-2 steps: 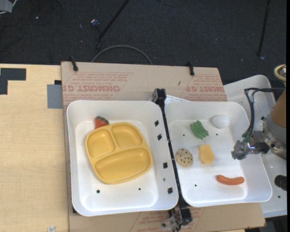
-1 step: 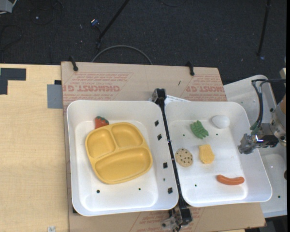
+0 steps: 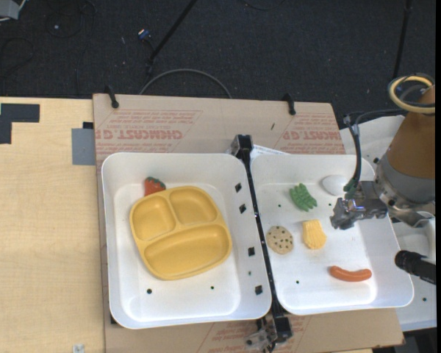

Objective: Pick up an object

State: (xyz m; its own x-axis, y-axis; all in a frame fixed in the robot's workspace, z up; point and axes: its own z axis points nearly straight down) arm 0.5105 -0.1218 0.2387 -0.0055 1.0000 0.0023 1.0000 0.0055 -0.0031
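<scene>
Yellow corn piece (image 3: 314,234) lies loose in the right bin (image 3: 382,293), just left of the gripper (image 3: 343,217); whether that gripper is spread or closed I cannot tell. Nothing looks lifted, so the whole pick remains. Beside it: one cookie (image 3: 280,239), one green piece (image 3: 303,196), one sausage (image 3: 350,273). Left bin (image 3: 125,300): one yellow tray (image 3: 180,231).
</scene>
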